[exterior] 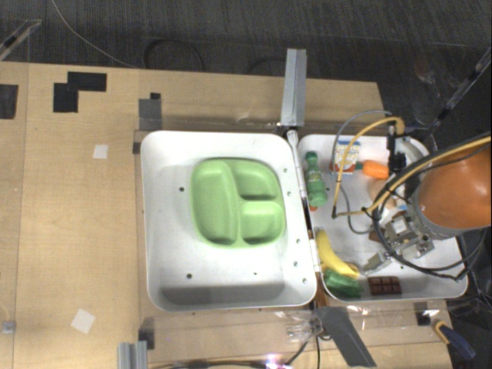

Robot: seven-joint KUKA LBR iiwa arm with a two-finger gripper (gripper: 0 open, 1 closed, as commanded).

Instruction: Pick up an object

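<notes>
Hovering over the right bin (453, 281), gripper (401, 242) (near banana (333, 256))

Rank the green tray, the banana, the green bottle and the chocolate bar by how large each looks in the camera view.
1. Green tray, by far the largest
2. Banana
3. Green bottle, close to the banana, so unsure
4. Chocolate bar

Right bin (442, 287) contents: banana (335, 257), yellow, flat near the left wall; green item (343, 285) just below it; brown chocolate bar (384, 286) at the front edge; green bottle (314, 180) along the left wall; orange piece (376, 170) at the back.
</notes>
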